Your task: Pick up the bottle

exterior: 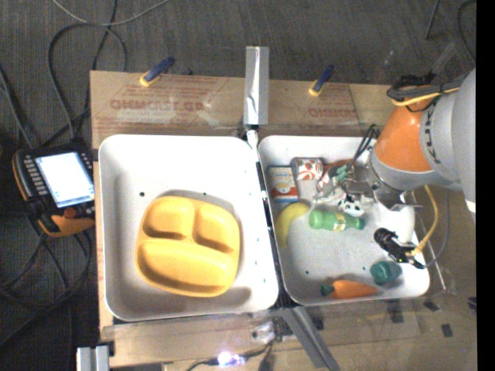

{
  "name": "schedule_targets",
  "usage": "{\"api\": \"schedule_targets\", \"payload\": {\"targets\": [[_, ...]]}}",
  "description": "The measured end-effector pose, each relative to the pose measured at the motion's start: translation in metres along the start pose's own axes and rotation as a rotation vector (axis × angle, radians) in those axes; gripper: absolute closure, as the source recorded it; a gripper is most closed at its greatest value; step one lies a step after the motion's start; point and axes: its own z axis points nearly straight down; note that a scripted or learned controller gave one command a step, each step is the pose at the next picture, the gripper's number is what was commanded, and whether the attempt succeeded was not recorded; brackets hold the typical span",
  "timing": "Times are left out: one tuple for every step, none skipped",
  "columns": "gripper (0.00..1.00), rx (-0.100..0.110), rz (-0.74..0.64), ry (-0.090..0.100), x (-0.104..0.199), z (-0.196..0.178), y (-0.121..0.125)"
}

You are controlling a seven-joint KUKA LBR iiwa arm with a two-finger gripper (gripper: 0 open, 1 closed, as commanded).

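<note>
The green bottle lies on its side near the middle of the right bin, a yellow banana-like toy touching its end at nine o'clock. The pincer hangs just above it at twelve o'clock; how far it is open cannot be told. A carrot and a teal object lie toward five o'clock, and the left bin holds a yellow tray.

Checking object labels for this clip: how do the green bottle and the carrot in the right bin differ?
The green bottle lies mid-bin, just below the gripper; the carrot lies at the bin's near edge, away from the gripper. The bottle is green and stubby; the carrot is orange and tapered. Both lie on their sides in the right bin.
</note>
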Motion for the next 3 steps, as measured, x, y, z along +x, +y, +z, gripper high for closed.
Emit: {"api": "schedule_targets", "payload": {"targets": [[0.0,-0.013,0.058,0.01,-0.01,-0.003,-0.024],[0.0,0.049,0.088,0.017,-0.037,0.019,-0.049],[0.0,0.044,-0.159,0.024,0.03,0.015,-0.088]]}}
